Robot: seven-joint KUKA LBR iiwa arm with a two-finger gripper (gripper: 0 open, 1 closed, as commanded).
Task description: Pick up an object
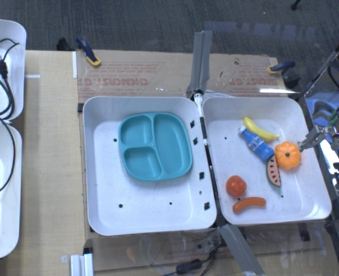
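The jaws [312, 138] are reaching beside the toy pumpkin [288, 155], holding nothing; gap unclear; next, closing on it

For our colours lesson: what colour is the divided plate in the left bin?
Teal, seen in the camera view.

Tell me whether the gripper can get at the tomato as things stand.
Probably yes. The tomato lies in the right bin with bare floor around it; only the sausage sits close below it. The gripper is at the bin's right edge beside the pumpkin, and nothing stands over the tomato.
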